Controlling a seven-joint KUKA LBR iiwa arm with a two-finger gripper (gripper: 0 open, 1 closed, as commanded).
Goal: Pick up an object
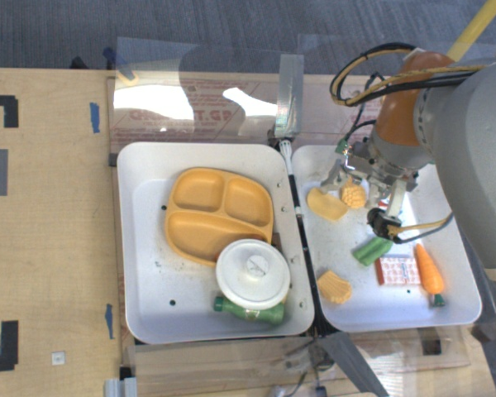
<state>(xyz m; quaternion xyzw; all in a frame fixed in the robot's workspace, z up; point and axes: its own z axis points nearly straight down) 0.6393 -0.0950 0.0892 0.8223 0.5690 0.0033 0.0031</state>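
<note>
The gripper (357,190) is lowered at the corn cob (353,195) in the right bin (461,300); whether it is closed cannot be told. A firm grasp is needed next.

A wooden bench (41,246) bears two white bins (140,246) side by side

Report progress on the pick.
Done: the gripper has reached into the right bin, over the corn. In hand: nothing visibly lifted; the corn looks to be resting on the bin floor. Left: grasp and lift. The carrot and cheese lie untouched.
</note>
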